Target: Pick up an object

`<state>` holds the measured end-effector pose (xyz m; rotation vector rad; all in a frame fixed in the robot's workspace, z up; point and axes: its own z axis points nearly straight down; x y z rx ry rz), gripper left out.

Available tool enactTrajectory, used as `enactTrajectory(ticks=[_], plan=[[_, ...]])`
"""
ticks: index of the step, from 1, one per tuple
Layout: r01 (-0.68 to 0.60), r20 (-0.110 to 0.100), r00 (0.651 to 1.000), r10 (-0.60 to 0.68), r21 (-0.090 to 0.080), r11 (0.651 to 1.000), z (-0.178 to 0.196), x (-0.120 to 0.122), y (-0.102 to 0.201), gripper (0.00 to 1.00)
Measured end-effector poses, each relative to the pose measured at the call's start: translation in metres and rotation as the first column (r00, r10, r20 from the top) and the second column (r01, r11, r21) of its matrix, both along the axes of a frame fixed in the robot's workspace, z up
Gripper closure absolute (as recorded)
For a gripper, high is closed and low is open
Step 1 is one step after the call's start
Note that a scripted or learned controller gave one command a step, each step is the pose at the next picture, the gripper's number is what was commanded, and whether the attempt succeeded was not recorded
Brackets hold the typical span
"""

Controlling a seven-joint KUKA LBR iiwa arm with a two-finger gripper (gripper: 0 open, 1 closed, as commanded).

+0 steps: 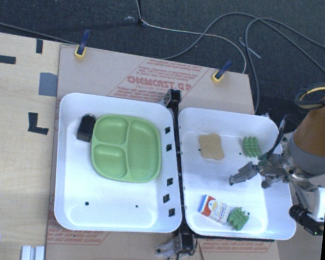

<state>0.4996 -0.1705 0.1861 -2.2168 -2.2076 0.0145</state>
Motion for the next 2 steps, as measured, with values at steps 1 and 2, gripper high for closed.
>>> enactTrajectory(ticks=[1,2], plan=[[-0.005,0.013,1.000,0.005,-0.003,1.000,0.008,0.003,0.001,0.00],[-0.005,0.013,1.000,0.005,-0.003,1.000,-0.052,0.009,-0.002,0.00]])
